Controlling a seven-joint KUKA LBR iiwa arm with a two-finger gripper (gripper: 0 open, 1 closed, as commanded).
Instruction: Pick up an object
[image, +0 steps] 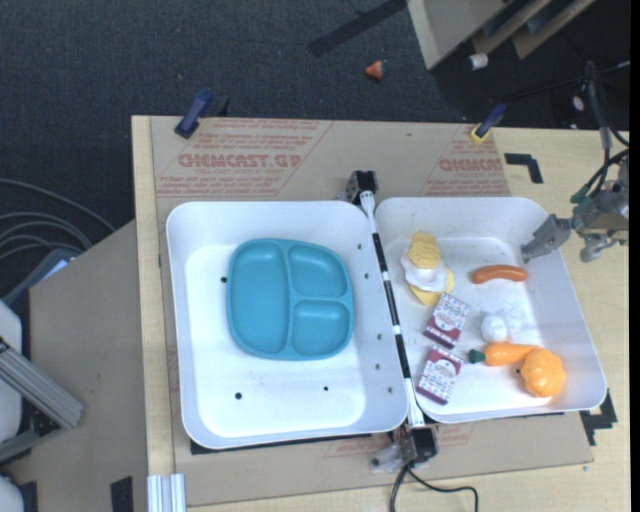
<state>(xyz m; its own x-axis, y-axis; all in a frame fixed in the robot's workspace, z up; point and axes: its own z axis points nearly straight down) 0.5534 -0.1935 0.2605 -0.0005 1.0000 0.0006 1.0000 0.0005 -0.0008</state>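
On the desk (300, 150), we see the right bin (570, 300) holding an orange sausage (498, 274), long axis left-right. Our gripper (585, 228) hovers at the rim; whether it is spread, we cannot tell.

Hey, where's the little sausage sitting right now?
In the camera view, the sausage lies in the right bin, near its far right corner, right of the yellow-and-white toy and above the carrot.

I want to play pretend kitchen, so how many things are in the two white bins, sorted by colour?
Blue: 1, the divided plate
Orange: 3, the sausage, carrot and small pumpkin
Red and white: 2, the upper packet and lower packet
Yellow and white: 1, the stacked toy food
White: 1, the small lump
Total: 8
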